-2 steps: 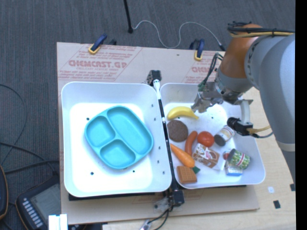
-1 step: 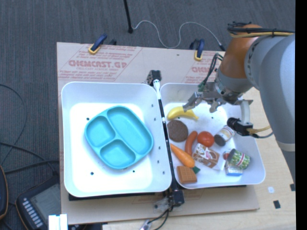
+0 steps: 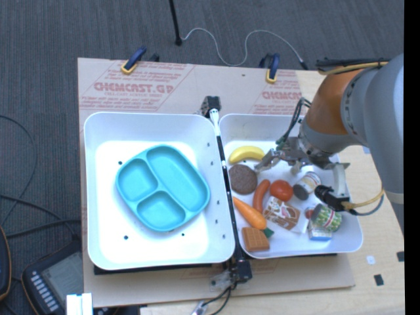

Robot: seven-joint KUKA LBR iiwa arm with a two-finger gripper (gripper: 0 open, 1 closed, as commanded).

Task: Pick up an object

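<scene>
Checking the right bin, you will find the gripper low over its upper middle, with the grey arm reaching in from the frame's right. Whether the gripper is open or closed cannot be told from this angle, and nothing is seen held in it. Nearest candidate is the banana, lying just left of the gripper, its long axis running roughly left to right. A brown round cookie sits below-left, a tomato just below. You should note the blue divided plate lies in the left bin, well apart.
</scene>
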